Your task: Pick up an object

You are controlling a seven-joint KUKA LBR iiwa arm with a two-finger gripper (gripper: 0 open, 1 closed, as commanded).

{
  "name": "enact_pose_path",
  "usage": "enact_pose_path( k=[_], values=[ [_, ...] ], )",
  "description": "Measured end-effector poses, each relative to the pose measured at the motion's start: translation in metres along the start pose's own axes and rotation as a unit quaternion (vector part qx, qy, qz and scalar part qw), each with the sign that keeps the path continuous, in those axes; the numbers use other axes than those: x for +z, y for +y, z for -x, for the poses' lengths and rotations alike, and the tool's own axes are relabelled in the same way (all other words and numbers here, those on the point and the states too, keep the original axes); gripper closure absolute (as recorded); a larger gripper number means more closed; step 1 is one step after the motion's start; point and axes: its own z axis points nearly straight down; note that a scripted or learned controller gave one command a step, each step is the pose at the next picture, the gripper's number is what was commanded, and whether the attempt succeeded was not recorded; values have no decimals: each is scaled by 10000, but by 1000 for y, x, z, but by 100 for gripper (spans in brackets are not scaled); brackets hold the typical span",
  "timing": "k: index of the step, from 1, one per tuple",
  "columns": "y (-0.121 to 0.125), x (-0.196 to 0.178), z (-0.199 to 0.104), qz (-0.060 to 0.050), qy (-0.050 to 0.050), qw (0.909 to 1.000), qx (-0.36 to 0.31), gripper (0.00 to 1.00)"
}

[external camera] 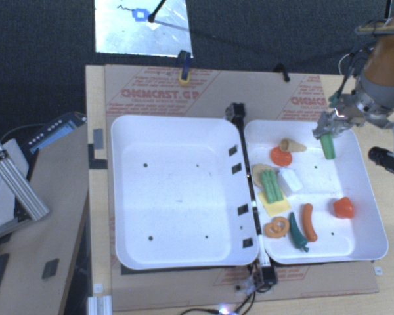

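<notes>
A: So where does the two-finger gripper [328, 131] stand?

B: Over the far edge of the right-hand shallow white plastic bin [364, 176], with a short green cylindrical toy [328, 146] hanging upright just under it. The fingers look closed on its top end, though the contact is small in this view.

A: And the rest?

B: Lying in the same bin: a round red tomato toy [280, 155], a ribbed green vegetable [272, 185] on a flat yellow slab [276, 205], an orange sausage [308, 221], a red pepper-like piece [343, 207]. The left-hand white bin [177, 189] sits beside it on the surface.

A: How to finish well?

B: I'd raise straight up, slowly, keeping the cylinder vertical; a pinch near the tip could let it swing or slip.
</notes>
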Motion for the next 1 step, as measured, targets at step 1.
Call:
enact_pose_path(
  k=[1],
  values=[
    [-56,23,-65,-56,20,10000,-4,100]
  ],
)
